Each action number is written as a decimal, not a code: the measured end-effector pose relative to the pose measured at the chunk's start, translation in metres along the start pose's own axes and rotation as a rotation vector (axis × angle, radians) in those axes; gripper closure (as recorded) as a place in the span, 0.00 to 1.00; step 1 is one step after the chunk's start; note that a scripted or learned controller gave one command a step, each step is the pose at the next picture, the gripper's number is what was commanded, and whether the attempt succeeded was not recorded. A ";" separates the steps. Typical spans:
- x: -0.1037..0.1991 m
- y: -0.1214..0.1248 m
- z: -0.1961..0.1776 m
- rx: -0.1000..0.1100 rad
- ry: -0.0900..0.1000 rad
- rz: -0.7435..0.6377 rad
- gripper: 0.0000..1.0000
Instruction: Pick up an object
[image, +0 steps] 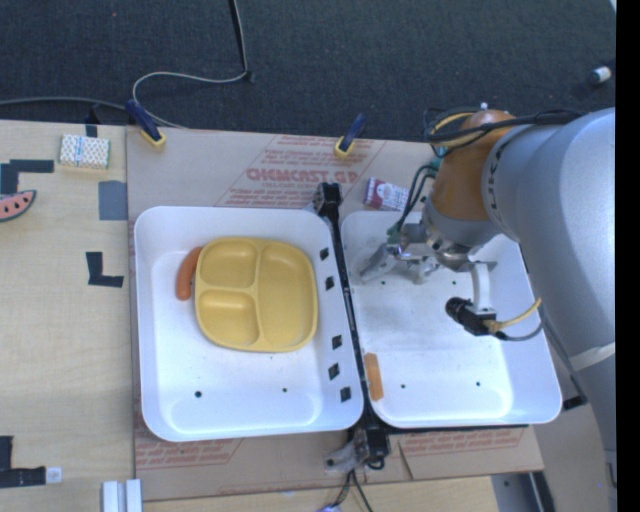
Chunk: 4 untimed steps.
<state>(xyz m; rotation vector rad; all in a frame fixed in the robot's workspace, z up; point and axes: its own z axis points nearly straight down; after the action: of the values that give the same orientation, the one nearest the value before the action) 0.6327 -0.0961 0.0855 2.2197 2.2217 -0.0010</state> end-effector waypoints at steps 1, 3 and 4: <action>0.000 0.000 -0.010 -0.002 -0.001 -0.001 1.00; 0.069 -0.026 -0.098 0.002 0.002 -0.002 0.00; 0.118 0.035 -0.098 0.002 0.002 -0.002 0.00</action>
<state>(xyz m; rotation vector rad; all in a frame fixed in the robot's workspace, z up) 0.6680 0.0216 0.1838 2.2195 2.2255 -0.0007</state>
